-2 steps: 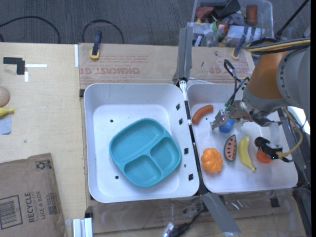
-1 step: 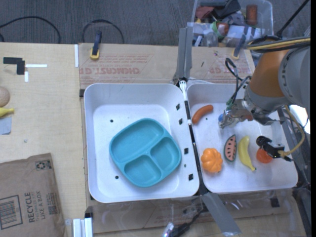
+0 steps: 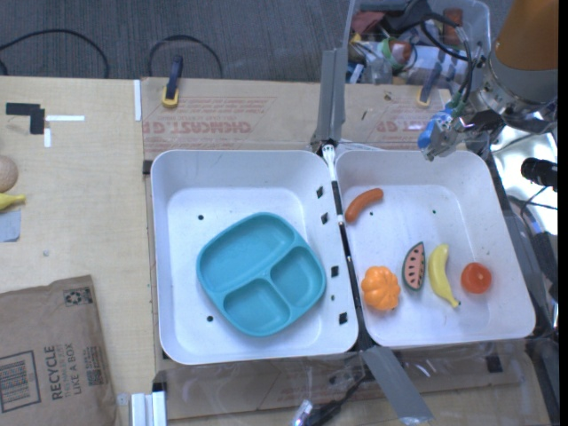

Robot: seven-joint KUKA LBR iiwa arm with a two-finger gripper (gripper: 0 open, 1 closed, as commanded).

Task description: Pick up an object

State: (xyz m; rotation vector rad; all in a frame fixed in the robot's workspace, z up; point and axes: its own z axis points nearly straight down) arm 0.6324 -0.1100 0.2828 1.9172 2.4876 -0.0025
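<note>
Left bin (image 3: 169, 264): blue divided plate (image 3: 260, 273). Right bin (image 3: 497, 327): sausage (image 3: 363, 204), orange pumpkin (image 3: 381, 288), watermelon slice (image 3: 414, 266), banana (image 3: 440, 274), tomato (image 3: 477, 278). Claw (image 3: 441, 134) above right bin's far rim; its state: cannot tell.

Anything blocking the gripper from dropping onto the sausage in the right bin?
Nothing visible does. The gripper hangs over the right bin's far rim, and the sausage lies alone on bare floor near the bin's far left corner. The pumpkin, watermelon slice, banana and tomato sit nearer the front.
</note>
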